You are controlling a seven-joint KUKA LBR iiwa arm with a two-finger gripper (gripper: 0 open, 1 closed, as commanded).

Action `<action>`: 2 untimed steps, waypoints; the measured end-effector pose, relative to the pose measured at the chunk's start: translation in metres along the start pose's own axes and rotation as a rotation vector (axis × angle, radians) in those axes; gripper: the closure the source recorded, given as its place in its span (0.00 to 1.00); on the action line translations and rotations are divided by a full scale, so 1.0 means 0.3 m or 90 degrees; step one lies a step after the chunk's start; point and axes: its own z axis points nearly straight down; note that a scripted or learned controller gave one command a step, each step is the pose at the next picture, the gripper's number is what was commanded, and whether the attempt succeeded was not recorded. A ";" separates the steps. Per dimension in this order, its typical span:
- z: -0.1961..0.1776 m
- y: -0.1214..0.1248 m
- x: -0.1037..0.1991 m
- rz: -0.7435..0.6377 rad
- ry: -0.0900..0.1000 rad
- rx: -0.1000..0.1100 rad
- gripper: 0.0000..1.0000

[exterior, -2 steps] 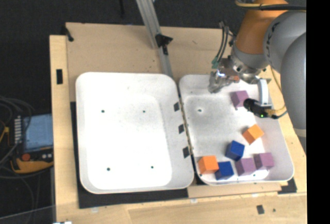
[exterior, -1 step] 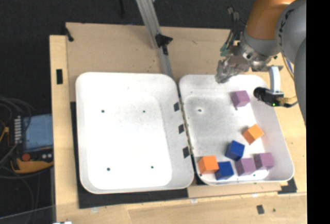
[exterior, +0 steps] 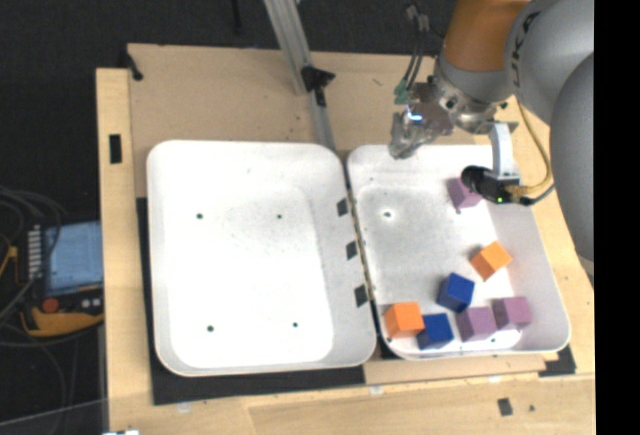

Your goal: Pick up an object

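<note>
My gripper (exterior: pixel 405 141) hangs above the far left corner of the right bin (exterior: pixel 400 223), below the orange band of the arm. Nothing shows between its fingers. In the right bin lie several blocks: a purple one (exterior: pixel 463 193) near the far side, an orange one (exterior: pixel 490 260) at mid right, a blue one (exterior: pixel 456 291), an orange one (exterior: pixel 404 319) and a blue one (exterior: pixel 435 331) at the near edge, plus two purple ones (exterior: pixel 477 322) (exterior: pixel 515 311) at the near right. The gripper is well apart from all of them.
The left bin (exterior: pixel 250 253) sits beside the right one, joined by black clips along the shared rims. A slanted metal rail (exterior: pixel 290 23) rises behind the bins. A cable with a black part (exterior: pixel 490 185) hangs from the wrist over the right bin.
</note>
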 end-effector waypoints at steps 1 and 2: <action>-0.002 0.036 0.167 0.000 0.000 0.001 1.00; -0.033 0.009 0.363 0.000 0.001 0.002 1.00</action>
